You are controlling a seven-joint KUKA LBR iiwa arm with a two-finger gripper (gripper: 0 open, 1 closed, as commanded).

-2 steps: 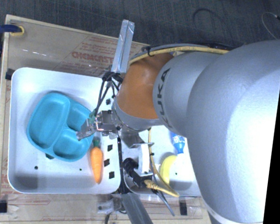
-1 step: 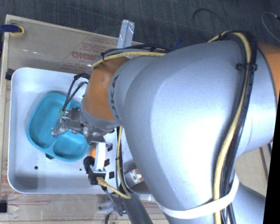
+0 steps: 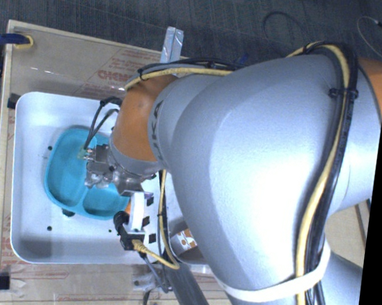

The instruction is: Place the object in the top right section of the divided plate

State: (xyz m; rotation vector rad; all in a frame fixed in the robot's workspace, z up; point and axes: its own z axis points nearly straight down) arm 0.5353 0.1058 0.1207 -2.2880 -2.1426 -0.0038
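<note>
Right, the blue divided plate [image 3: 68, 175] sits near the middle of the left white bin [image 3: 15, 240], flat on the bin floor, and a raised ridge splits its lower part from the larger well toward the bin's left edge. My gripper [image 3: 96, 171] hangs directly over the plate's right half, metal body low above the blue, and from up here I cannot tell whether it is spread or pressed together, nor whether anything sits in it; my own wrist covers that. Just below the plate's lower rim a small dark speck [image 3: 68, 214] lies on the white floor, and another [image 3: 50, 229] lies a little closer to the bin's lower left corner.

Moving outward: black cables [image 3: 101, 114] loop from my wrist up past the orange band [image 3: 136, 124], and a white block with black marks [image 3: 138, 212] hangs beside the plate's lower right edge. My grey arm [image 3: 258, 171] sweeps across the bench's whole right side, a yellow cable [image 3: 322, 172] strapped along it. Tucked under the arm there's a small round coppery thing [image 3: 184, 239]; what it is, I cannot say. The brown bench [image 3: 84, 64] shows red lettering along its top edge, with a blue clamp [image 3: 9, 39] on its top left corner.
</note>
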